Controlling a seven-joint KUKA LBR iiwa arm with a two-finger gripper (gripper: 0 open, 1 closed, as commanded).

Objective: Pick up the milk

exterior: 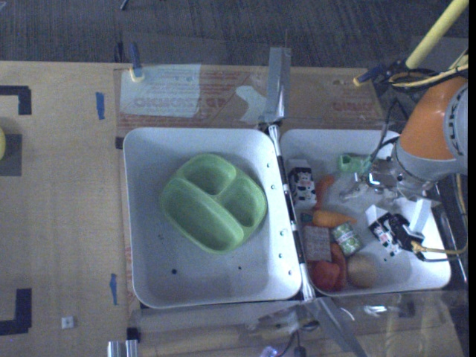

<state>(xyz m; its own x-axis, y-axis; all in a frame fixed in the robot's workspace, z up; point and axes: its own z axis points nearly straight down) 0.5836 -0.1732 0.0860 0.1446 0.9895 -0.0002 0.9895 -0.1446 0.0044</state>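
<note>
The milk (301,186) is a small white carton with black cow patches. It lies in the right bin (431,274) against its left wall, near the back. My gripper (355,189) hangs low over the middle of that bin, to the right of the milk and apart from it. Nothing shows in its grasp. An orange carrot (332,218) lies just in front of the gripper, between it and the bin's front half.
A green divided plate (214,201) sits in the left bin (149,274). The right bin also holds a green can (346,239), a brown packet (316,242), a red fruit (327,274), a brown potato (362,271) and a pale green item (349,162) at the back.
</note>
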